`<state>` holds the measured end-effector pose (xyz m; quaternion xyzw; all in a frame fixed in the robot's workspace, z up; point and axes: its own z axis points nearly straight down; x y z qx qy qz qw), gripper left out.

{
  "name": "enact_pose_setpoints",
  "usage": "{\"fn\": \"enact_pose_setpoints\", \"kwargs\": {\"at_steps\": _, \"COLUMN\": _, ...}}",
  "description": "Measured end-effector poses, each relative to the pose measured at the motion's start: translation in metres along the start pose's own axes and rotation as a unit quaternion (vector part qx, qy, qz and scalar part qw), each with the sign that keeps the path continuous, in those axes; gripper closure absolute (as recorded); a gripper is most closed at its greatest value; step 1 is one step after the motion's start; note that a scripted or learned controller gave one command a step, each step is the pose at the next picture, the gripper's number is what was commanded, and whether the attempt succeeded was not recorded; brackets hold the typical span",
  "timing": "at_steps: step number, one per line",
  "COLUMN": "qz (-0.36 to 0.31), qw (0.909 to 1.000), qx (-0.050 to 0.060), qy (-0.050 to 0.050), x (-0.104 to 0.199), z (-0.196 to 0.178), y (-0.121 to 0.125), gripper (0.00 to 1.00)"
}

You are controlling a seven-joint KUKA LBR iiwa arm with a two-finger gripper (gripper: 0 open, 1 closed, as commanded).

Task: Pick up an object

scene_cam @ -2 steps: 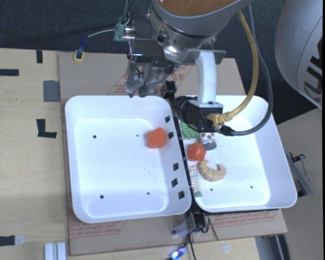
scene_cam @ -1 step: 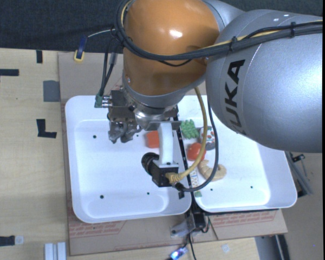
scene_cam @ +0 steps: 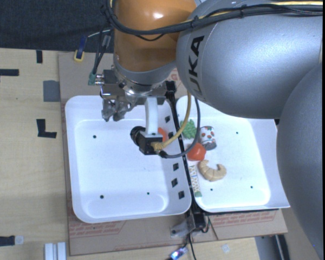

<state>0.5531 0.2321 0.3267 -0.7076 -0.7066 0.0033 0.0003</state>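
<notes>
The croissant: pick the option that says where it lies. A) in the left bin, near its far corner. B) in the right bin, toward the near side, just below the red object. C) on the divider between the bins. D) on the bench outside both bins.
B: the croissant rests on the floor of the right bin, just below the red object.
</notes>
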Motion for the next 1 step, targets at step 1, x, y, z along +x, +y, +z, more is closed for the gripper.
{"fn": "enact_pose_setpoints", "kwargs": {"at_steps": 1, "qz": -0.003, "qw": 1.0, "qx": 0.001, "qy": 0.002, "x": 0.0021, "z": 0.007, "y": -0.0579, "gripper": 1.0}}
